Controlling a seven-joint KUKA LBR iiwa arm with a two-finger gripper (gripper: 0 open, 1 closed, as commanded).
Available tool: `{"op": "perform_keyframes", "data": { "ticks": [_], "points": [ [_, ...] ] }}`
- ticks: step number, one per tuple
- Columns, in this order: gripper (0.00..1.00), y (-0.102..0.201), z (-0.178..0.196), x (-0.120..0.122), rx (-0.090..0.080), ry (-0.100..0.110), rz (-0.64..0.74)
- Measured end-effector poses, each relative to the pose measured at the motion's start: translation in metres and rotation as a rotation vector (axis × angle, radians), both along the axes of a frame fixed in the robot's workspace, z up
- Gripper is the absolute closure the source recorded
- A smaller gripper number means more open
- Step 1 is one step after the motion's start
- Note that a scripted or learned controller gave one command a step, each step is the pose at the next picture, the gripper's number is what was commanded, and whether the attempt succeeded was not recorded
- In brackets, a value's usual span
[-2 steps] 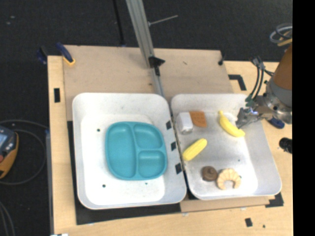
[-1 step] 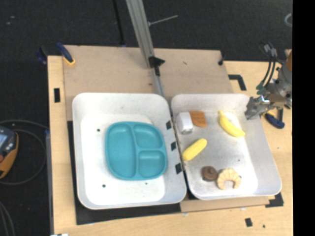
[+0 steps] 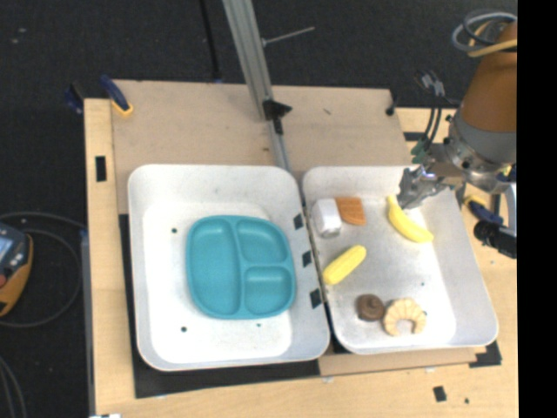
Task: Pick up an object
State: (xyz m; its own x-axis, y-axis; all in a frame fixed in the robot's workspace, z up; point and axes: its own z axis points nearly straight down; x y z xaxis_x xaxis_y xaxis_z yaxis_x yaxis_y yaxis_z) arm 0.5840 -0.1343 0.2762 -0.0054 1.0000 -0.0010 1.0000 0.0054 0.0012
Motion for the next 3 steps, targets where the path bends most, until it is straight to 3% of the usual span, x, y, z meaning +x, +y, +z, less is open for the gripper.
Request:
{"op": "perform_keyframes", "data": {
  "ticks": [3],
  "points": [
    [1.00, 0.146, -0.005, 0.061, 0.001, -0.001, 0.002]
  ]
}}
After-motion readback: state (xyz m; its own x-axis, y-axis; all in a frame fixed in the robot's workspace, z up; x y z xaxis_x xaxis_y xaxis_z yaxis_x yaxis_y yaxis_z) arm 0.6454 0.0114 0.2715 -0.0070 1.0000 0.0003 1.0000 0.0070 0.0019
